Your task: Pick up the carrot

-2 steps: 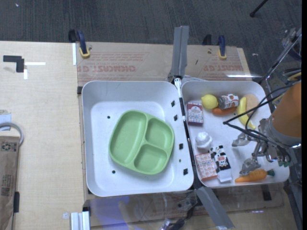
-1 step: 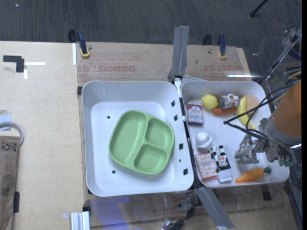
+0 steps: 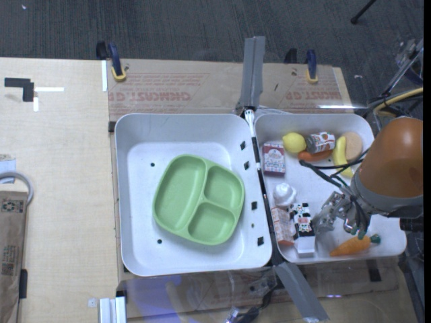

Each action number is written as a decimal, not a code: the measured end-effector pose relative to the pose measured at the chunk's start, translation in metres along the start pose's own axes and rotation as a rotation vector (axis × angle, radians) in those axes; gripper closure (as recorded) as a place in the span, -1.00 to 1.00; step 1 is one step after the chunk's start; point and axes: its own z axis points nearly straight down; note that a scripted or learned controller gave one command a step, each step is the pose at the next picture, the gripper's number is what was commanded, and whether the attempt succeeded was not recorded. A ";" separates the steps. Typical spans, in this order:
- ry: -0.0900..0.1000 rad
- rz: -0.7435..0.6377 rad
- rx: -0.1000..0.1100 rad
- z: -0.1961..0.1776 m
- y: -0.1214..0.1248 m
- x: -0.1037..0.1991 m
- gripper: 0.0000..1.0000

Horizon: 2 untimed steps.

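Observation:
The carrot (image 3: 351, 246) is small and orange with a green top. It lies flat near the front right corner of the right bin (image 3: 387, 247). My gripper (image 3: 342, 219) hangs just above and to the left of it, over the bin floor. Its fingers are open, with nothing between them. The carrot sits apart from the fingertips. The arm's orange band (image 3: 397, 159) covers the bin's right side.
Several other items share the right bin: a lemon (image 3: 293, 142), a small can (image 3: 321, 141), a red box (image 3: 273, 158), a white bottle (image 3: 283, 194) and small cartons (image 3: 302, 224). The left bin holds a green divided plate (image 3: 199, 199).

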 end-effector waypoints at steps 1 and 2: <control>-0.003 0.073 0.000 -0.040 -0.009 -0.006 1.00; -0.003 0.073 0.000 -0.040 -0.009 -0.006 -1.00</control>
